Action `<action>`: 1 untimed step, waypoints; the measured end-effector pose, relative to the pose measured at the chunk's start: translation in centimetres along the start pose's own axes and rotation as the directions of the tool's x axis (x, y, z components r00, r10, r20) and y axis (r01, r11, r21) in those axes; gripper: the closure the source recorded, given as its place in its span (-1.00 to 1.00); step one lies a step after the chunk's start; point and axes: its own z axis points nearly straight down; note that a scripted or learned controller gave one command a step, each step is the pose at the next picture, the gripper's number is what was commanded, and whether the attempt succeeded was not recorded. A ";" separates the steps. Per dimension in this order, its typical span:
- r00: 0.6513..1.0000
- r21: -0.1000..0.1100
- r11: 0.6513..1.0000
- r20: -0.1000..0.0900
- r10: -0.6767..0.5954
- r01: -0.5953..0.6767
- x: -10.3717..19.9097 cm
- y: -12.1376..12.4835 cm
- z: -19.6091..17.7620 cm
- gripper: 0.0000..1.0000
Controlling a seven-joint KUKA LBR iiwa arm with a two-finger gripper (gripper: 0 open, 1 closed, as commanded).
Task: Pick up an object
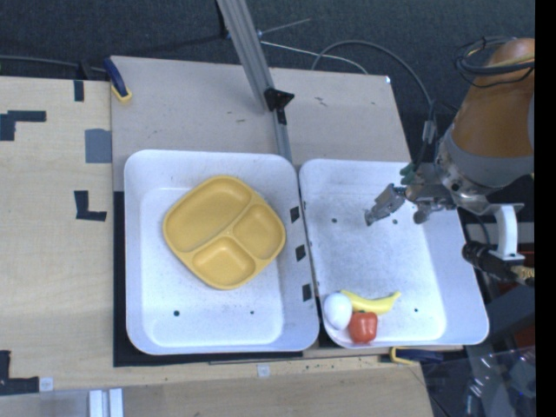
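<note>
In the right bin (452,276), three small objects huddle at the near left corner: a white ball (336,309), a yellow banana (373,301) and a red pepper (364,326), all touching. My gripper (400,213) hovers over the bin's far middle, well away from them. It is open, with bare bin floor showing between the fingers (379,210). A yellow three-section plate (224,230) lies in the left bin (143,259).
A slanted metal pole (254,50) runs from the top of the view down to the divider between the bins. The arm's orange and grey wrist (491,129) overhangs the right bin's far right corner. A cable loops behind it.
</note>
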 end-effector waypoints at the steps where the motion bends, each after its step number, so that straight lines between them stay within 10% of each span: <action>1: 1.000 0.000 1.000 0.000 0.000 0.000 0.0 0.0 0.0 -1.00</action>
